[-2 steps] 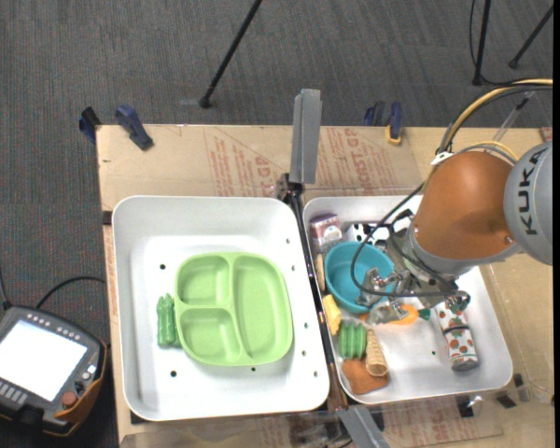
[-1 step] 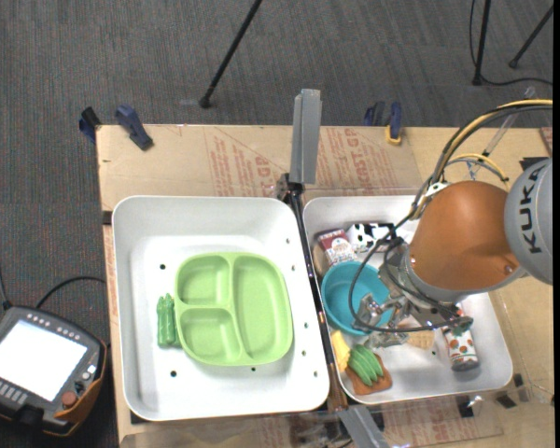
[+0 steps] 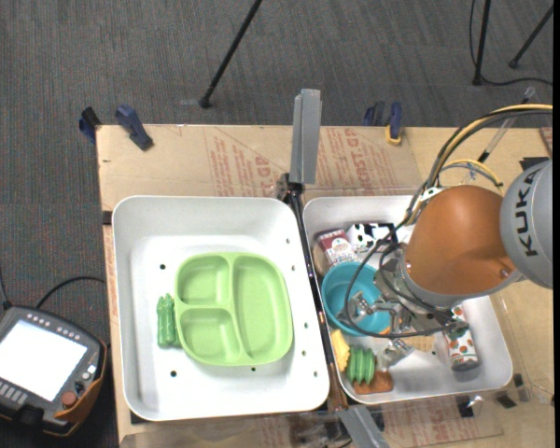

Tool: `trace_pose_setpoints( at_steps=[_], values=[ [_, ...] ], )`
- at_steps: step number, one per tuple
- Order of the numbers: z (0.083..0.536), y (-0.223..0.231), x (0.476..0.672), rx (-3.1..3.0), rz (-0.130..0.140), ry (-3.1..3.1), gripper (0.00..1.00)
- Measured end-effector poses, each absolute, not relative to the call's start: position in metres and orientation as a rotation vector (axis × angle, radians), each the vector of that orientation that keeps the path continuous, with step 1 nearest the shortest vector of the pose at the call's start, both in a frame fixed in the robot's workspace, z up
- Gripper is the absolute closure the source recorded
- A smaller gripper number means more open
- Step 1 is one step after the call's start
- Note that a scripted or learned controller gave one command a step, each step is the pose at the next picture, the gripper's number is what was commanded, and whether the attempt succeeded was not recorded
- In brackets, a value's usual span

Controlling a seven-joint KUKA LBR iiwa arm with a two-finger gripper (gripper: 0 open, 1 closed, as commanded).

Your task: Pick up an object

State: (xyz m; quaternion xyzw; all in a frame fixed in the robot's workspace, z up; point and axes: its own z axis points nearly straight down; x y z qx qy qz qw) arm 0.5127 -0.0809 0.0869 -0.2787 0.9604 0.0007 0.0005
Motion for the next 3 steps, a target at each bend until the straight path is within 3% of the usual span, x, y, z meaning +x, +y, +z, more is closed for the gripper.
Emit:
trace_pose_setpoints(
  at_steps=[1,2,3],
  values=[
    [0.088,-0.129,0.608,-1.056,0.002,2.954,0.0],
    [0.087,-0.15,0.55,-1.13,0.005,2.932,0.0],
    [0.099,-0.148,0.553,-1.125,0.006,2.926,1.0]
  ],
)
